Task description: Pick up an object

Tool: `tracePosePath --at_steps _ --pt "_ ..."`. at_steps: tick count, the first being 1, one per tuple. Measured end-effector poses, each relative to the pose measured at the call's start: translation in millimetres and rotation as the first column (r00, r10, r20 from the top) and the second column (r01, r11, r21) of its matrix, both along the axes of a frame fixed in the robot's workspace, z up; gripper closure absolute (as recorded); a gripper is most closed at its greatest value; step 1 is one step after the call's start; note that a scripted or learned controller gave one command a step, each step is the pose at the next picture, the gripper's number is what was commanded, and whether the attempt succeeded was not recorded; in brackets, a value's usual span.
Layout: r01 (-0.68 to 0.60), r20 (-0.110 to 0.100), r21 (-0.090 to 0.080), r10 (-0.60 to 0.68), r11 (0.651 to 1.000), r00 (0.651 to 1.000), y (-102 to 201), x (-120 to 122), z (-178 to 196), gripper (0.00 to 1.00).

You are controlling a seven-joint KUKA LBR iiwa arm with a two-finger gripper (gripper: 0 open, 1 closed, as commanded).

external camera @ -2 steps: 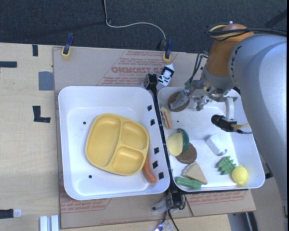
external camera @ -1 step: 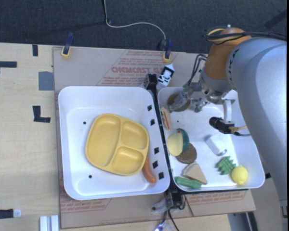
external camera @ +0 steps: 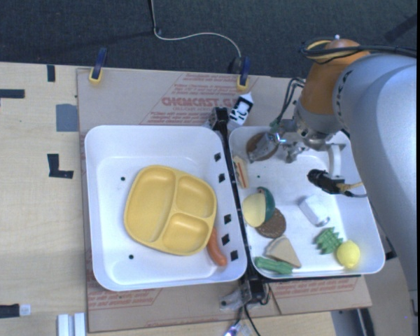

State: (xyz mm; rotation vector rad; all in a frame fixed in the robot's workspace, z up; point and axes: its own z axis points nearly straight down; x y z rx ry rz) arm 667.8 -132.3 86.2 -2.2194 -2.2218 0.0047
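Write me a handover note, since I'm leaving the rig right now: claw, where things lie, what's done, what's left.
Claw: low over the far end of the right bin, beside a brown round piece; nothing seen in its grip.
Right bin: lemon, green leafy toy, white block, sandwich wedge, green pod.
Left bin: yellow divided plate, with a sausage beside it.
Done: nothing lifted.
Left: grasp one object and raise it.

The scene is viewed from above at a slant by one fixed camera. Both white bins, the left bin (external camera: 98, 208) and the right bin (external camera: 360, 219), are taken in whole, with bench seen around them.
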Motion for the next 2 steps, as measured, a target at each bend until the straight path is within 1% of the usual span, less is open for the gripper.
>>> tracePosePath --at_steps 2 --pt "-0.001 0.003 0.0 0.001 1.0 1.0 -5.8 1.1 -2.0 0.0"
